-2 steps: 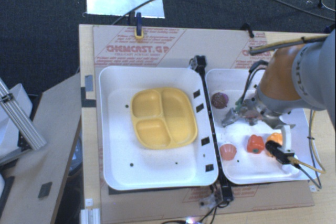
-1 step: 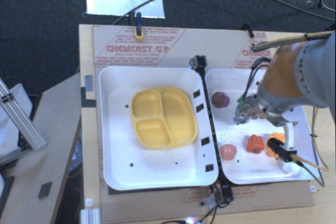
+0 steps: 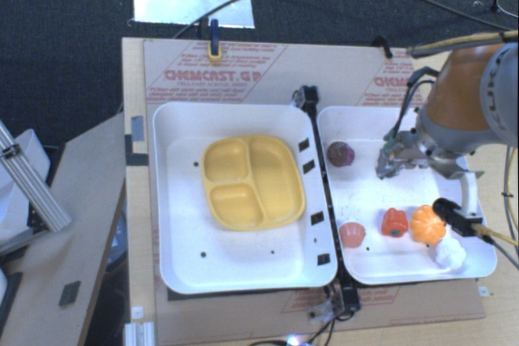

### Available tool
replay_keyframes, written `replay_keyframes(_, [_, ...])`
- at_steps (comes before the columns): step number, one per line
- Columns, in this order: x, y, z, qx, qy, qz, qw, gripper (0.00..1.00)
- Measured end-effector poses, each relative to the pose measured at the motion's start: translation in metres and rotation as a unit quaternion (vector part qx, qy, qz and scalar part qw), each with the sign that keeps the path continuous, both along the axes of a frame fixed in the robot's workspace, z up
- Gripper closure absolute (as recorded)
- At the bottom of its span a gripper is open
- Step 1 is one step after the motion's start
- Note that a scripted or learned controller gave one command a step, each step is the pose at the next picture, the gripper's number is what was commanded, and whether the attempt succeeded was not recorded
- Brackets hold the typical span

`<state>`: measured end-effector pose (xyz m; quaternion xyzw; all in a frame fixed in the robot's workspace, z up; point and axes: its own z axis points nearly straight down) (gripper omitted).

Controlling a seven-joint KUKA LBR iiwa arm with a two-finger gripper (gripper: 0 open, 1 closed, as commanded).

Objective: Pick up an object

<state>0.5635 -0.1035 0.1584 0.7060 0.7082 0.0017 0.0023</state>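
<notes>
Bench sheet reads "CHEMCAST GP" (red print).

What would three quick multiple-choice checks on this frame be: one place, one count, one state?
1. Where is the yellow tray?
A. left bin
B. right bin
C. on the floor

2. How many compartments does the tray have?
A. two
B. three
C. five

3. Where is the gripper?
A. over the left bin
B. over the right bin, beside the purple ball
C. outside both bins

Answers: 1 A, it lies in the left bin. 2 B, three wells show. 3 B, it hangs just right of the purple ball.
</notes>
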Motion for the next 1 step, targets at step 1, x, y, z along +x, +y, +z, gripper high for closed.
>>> replay_keyframes(1, [-0.0035,-0.0097,0.0533,-0.0005,-0.001,-0.001,1.0000,1.00])
